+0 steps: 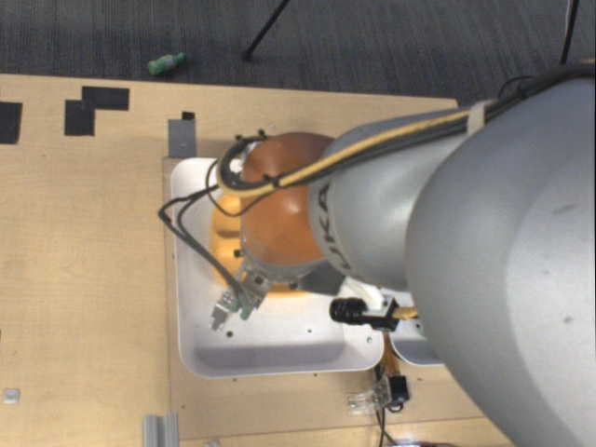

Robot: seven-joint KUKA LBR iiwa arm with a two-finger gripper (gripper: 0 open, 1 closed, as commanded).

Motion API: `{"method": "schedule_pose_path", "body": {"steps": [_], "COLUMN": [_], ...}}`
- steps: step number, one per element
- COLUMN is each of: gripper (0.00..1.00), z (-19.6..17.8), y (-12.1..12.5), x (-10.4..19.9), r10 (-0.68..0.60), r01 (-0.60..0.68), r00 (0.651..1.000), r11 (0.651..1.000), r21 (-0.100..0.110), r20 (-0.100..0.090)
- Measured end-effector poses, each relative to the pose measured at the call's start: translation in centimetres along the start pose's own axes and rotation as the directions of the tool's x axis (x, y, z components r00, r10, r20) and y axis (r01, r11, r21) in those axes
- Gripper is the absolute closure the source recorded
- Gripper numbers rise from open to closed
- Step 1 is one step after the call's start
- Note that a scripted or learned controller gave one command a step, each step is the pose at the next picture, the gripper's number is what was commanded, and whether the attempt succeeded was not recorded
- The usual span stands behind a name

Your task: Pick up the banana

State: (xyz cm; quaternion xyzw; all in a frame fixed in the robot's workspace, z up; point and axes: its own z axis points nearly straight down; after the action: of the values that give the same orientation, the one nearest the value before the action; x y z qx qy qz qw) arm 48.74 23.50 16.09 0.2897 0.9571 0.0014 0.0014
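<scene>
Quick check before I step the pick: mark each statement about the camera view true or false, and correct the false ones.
1. The arm hangs over the left bin. True.
2. The banana lies on the wooden bench outside the bins. False: its yellow shows inside the left bin, mostly hidden under the arm.
3. A green object lies on the dark floor beyond the bench. True.
4. The end effector is over the right bin. False: it is low over the left bin.
</scene>
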Motion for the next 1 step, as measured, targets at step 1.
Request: {"method": "schedule_pose_path", "body": {"steps": [1], "gripper": [0.00], "z": [7.11], "y": [0.14], "x": [-0.41], "r10": [-0.347], "r01": [0.347], "r00": [0.938], "r11": [0.938], "r21": [-0.004], "r20": [0.011]}}
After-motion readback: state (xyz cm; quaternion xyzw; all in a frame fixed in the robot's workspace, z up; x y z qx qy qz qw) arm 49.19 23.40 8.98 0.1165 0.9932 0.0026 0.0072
